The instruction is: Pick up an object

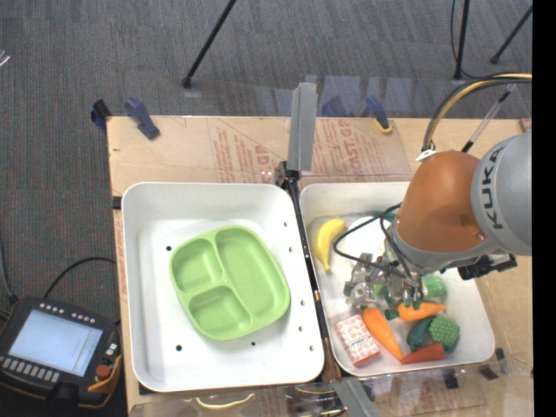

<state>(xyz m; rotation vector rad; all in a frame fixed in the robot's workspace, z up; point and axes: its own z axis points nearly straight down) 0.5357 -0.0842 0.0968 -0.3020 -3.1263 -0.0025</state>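
The arm is reaching into the right bin (486,315) with the tool (375,287) sitting low over the pile of toy food, and honestly whether it's wide, narrow or gripping anything is impossible to tell from up here, since the wrist and cables are covering that bit

Stuff in that bin: a banana (328,240) lying by itself toward the far left corner, a carrot (382,332) pointing down toward the near edge, a little red and white box (357,340) just beside it, a second carrot (420,310) to the right, and some green and red bits (433,338) bunched in the near right corner. The left bin (143,233) is just holding a green divided plate (229,281)

The tool is hovering closest to the carrots and the clutter around them. My guess is that going for the crowded middle is risky, because everything there is touching or near touching and could get nudged instead of gripped. The smarter move is probably lining up across the narrow width of one carrot, or going for the banana, which is lying well apart from everything else
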